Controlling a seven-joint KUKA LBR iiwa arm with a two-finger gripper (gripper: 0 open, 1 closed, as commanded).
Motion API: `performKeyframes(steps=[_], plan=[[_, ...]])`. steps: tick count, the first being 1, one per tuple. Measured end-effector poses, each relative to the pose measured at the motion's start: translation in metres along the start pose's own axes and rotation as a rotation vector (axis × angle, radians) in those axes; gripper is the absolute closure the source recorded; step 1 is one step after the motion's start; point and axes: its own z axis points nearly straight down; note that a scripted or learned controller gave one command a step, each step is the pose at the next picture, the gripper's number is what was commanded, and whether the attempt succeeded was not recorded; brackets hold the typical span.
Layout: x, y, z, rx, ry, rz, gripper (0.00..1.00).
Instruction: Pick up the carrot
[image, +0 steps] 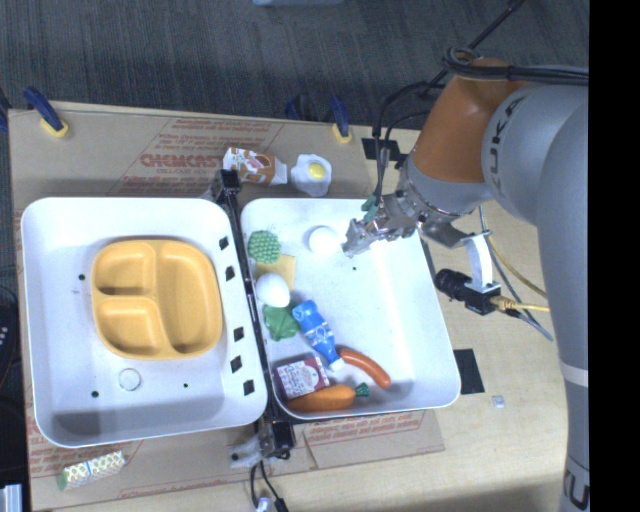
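**Carrot at the near wall of the right bin, tool up at the far end**

The carrot (325, 399) lies on its side along the near wall of the right bin (420, 320), orange body pointing left and its small green top at the right end. Just behind it sit a red-and-white packet (298, 377) and an orange-red sausage (365, 367), the sausage slanting down to the right and close to the carrot's green end. A blue-and-white bottle (316, 331) lies tilted just above those, with a green leafy piece (279, 322) to its left.

Further back along the bin's left side are a white egg (272, 290), a yellow wedge (283, 267) and a green dotted round item (263, 244). A small white ball (322, 238) rests near the far wall.

The tool (358, 243) hangs over the far part of the right bin, just right of the white ball and well apart from the carrot. Nothing is seen between its fingers (whether they are spread or pressed together cannot be told at this size). The grey arm (530, 140) with its orange band reaches in from the right.

The left bin (50, 330) holds a yellow divided tray (158, 297). On the tabletop (500, 440) behind the bins stand a small brown-and-white carton (250, 165) and a white-and-yellow item (312, 173); a patterned wrapper (92, 468) lies at the near left corner.
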Motion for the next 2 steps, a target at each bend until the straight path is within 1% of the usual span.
performKeyframes(steps=[1, 2], plan=[[0.0634, -0.0620, 0.0029, 0.003, 0.002, 0.064, 1.00], [0.0630, -0.0620, 0.0028, 0.003, 0.002, 0.065, 0.00]])
